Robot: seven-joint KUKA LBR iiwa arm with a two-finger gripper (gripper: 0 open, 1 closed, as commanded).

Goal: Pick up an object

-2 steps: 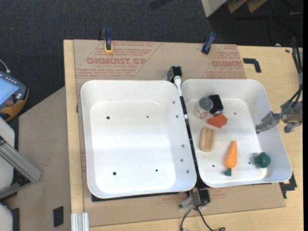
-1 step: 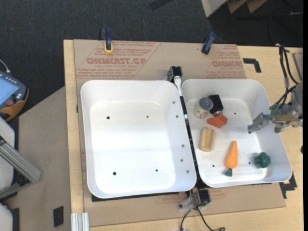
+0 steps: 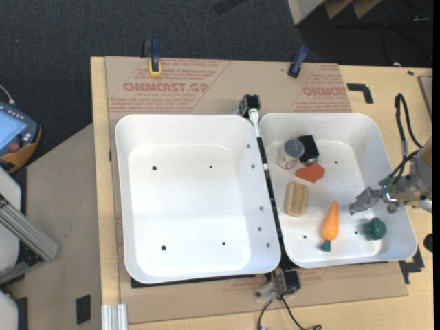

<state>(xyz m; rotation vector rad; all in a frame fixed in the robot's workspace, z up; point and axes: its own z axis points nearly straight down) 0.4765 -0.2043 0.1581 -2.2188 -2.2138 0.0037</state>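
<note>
Orange carrot [image 3: 331, 223] lies left of the gripper [image 3: 371, 199], whose jaws I cannot tell, low in the right bin [image 3: 385, 139] as if seeking a pick

The carrot [image 3: 331, 223] lies right of the cylinder [image 3: 295, 199].

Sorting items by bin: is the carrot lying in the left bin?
No, the carrot lies in the right bin, beside the tan cylinder.

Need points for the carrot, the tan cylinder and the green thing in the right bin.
carrot [image 3: 331, 223], camera view, mid orange body
tan cylinder [image 3: 295, 199], camera view, middle of its side
green thing [image 3: 375, 229], camera view, its centre
</note>
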